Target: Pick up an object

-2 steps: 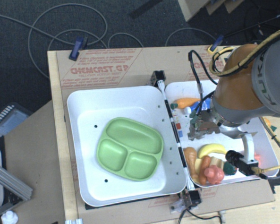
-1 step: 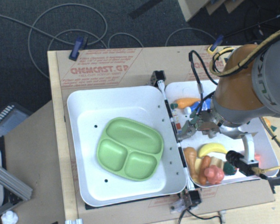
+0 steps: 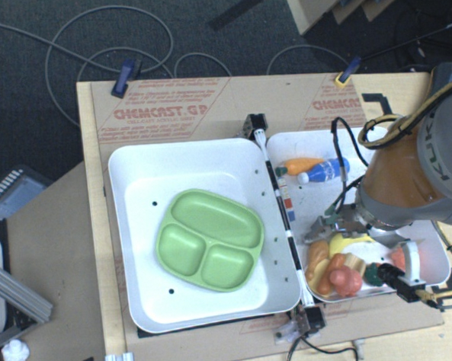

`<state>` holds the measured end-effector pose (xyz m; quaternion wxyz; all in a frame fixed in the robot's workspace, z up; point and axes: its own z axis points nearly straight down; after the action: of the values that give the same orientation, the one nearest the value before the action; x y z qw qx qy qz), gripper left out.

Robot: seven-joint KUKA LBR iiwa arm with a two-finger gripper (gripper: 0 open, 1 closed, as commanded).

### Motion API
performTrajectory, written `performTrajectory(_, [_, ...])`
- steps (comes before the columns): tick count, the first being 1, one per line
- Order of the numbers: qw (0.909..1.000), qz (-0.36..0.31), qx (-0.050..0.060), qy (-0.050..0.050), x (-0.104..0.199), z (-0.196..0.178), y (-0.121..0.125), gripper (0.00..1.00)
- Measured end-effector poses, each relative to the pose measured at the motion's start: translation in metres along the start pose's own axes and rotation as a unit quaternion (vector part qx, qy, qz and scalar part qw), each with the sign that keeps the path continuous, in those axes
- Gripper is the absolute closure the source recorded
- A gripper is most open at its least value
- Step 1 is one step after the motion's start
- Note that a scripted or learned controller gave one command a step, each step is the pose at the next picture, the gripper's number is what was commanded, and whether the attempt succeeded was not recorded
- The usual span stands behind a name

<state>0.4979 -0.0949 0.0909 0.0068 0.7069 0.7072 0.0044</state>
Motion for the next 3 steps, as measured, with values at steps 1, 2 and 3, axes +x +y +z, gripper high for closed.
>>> performTrajectory(1, [1.0000,0.000,0.007,0.001,-0.130,-0.039,0.007,0.00])
performTrajectory(2, [1.0000,-0.001,0.007,0.002,-0.039,-0.083,0.074,0.00])
performTrajectory(3, [1.0000,0.001,0.006,0.000,-0.131,-0.124,0.092,0.00])
